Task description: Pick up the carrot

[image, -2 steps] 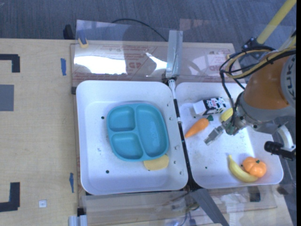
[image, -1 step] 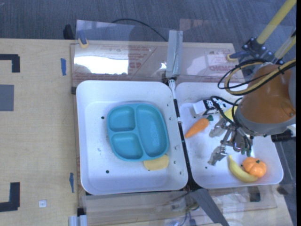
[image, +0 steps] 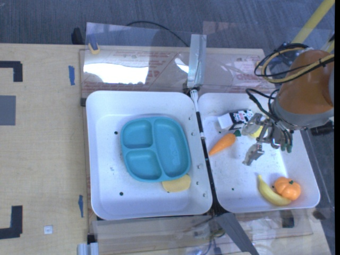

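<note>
The carrot is orange with a small green top. It lies slanted on the floor of the right bin, near that bin's left wall. My gripper hangs over the middle of the same bin, to the right of the carrot and apart from it. Its metal fingers stand open, and nothing shows between them. The orange band of the arm rises behind it at the right.
A banana and a small orange pumpkin lie at the right bin's front right. A black-and-white item and a white card sit behind the carrot. The left bin holds a blue divided plate and a yellow piece.
</note>
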Available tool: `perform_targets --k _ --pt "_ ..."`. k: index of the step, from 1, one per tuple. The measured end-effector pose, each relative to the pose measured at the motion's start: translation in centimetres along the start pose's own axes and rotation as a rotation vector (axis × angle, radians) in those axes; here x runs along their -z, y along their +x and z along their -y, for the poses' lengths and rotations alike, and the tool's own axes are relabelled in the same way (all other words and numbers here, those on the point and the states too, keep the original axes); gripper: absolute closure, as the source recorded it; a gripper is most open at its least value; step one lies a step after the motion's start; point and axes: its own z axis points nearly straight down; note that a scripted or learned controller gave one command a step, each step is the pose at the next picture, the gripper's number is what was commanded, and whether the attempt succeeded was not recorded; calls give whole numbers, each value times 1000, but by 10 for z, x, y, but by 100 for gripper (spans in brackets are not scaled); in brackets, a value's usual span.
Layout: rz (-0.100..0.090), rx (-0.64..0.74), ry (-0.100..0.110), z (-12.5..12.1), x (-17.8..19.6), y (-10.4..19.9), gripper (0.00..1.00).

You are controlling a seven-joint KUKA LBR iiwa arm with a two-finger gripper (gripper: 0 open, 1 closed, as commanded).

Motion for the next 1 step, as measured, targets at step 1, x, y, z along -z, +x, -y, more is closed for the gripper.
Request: perform_targets --k 1 --pt "1 -589 -1 -60 63 17 0"
